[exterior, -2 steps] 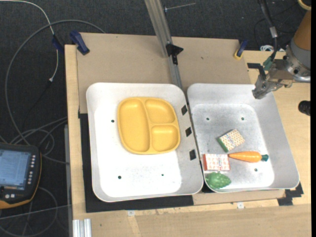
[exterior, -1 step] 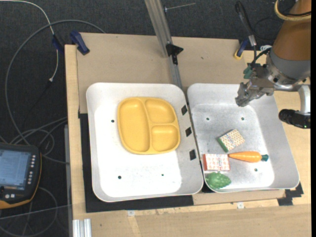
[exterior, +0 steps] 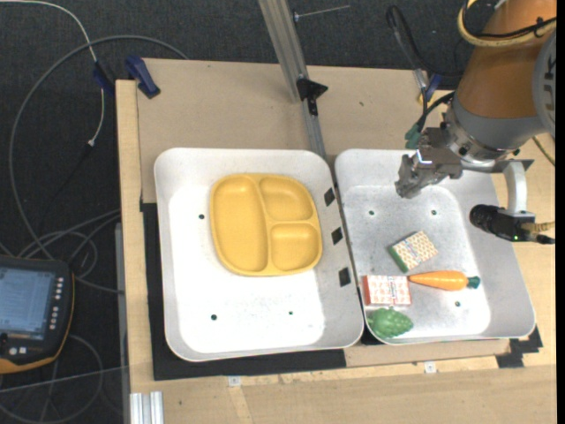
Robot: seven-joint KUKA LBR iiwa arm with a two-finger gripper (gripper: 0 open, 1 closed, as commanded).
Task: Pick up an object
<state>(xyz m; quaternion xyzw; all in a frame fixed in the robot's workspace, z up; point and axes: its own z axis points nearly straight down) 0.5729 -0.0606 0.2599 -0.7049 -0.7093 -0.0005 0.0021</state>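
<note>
Camera view: one carrot (exterior: 439, 280) lies in the right bin (exterior: 503, 321) near its front edge, long axis side to side, green top toward the right rim. One patterned box (exterior: 413, 250), one red-white packet (exterior: 387, 290) and one green broccoli (exterior: 390, 322) lie nearby. One yellow tray (exterior: 265, 223) sits in the left bin (exterior: 181, 237). The gripper (exterior: 413, 182) hangs over the right bin's back edge.
</note>
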